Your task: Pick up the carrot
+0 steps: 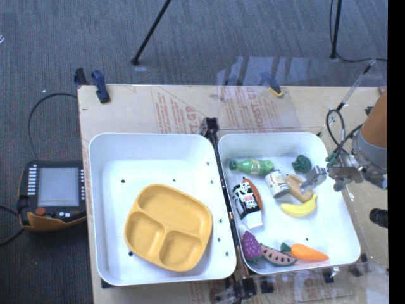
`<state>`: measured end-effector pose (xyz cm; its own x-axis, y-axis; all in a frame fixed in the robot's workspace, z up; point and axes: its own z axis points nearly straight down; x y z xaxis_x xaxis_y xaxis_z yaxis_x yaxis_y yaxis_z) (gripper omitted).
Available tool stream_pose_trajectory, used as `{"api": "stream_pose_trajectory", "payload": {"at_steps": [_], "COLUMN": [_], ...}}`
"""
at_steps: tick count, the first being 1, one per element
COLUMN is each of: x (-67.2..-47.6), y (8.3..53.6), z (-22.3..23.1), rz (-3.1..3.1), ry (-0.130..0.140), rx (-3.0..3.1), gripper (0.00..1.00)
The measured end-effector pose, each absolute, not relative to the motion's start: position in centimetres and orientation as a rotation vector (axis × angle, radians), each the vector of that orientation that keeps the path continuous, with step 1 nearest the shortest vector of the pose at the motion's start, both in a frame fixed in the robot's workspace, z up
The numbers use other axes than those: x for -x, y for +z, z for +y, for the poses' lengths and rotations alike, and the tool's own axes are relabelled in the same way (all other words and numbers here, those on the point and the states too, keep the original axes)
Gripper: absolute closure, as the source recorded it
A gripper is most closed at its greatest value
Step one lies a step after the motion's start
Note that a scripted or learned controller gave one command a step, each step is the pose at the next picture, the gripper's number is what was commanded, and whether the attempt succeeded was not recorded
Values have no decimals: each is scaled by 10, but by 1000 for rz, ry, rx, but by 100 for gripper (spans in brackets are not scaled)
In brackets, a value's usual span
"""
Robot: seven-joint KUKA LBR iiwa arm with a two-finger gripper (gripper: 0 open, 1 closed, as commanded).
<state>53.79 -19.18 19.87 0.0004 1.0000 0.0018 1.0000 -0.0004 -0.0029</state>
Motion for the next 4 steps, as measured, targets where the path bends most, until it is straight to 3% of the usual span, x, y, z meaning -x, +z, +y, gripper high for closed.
{"api": "stream_pose_trajectory", "payload": {"at_steps": [1,2,3,4], "x": [-482,-483,-494,-480], "y": [102,112,202,248], "z": [-187,-189,-125,-129], "rz": [-2687,-2678,-2562,-2561], "ry": [0,-4,-4,0], "rx": [1605,1625,1817,1819], "gripper": [0,100,100,100]}}
